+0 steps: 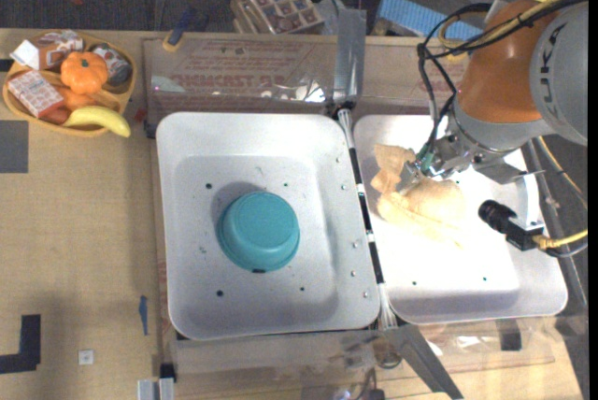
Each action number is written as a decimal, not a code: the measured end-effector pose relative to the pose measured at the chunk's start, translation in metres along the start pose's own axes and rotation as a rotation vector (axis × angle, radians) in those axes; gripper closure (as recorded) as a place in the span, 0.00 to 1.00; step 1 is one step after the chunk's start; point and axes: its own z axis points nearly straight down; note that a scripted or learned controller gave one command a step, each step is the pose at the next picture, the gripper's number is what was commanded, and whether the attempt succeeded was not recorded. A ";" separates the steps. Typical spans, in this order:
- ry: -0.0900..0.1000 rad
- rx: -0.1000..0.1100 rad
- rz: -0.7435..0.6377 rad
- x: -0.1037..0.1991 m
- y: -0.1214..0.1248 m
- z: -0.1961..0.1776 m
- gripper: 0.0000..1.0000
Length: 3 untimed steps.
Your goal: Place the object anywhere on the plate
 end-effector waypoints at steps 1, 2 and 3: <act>-0.002 -0.003 -0.001 -0.001 0.001 -0.040 1.00; -0.003 -0.006 -0.401 0.043 0.025 -0.049 1.00; -0.001 -0.003 -0.797 0.086 0.050 -0.035 1.00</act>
